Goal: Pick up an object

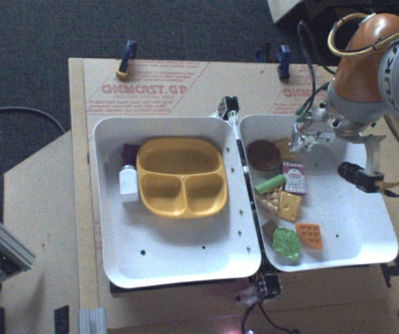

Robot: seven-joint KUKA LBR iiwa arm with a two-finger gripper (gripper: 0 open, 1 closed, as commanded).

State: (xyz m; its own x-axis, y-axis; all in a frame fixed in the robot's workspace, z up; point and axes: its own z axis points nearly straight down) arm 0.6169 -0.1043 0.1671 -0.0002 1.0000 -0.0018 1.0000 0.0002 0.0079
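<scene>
- We see the grey two-finger gripper [304,139] over the back of the right shallow white bin [366,218], near its far wall, with the orange-banded grey arm [366,54] reaching in from the right.
- Finger state: we cannot tell from this slant whether they are spread or closed. Nothing is visibly between them, so we log no grasp.
- Candidates all lie in the right bin's left half: a dark brown round disc [263,155] just left of the gripper, a small maroon-and-white printed box [295,177] just in front of it, a green stick-shaped piece [270,184], a yellow cheese-like wedge [288,205], an orange waffle-like square [309,236] and a green leaf-shaped piece [286,243].
- They are clustered; the box, stick and wedge sit touching or nearly so.
- The left shallow white bin [109,207] holds a yellow three-compartment plastic tray [181,176], with a small white bottle [128,184] beside its left edge.
- Step, as we judge it: approach/pre-grasp, with nothing lifted yet.
- Next move needs a target choice, probably the disc or the box as nearest, then centring above it and a straight descent.
- Risk: the disc looks flat and wide, so it may be hard to pinch; the box neighbours could get nudged.
</scene>
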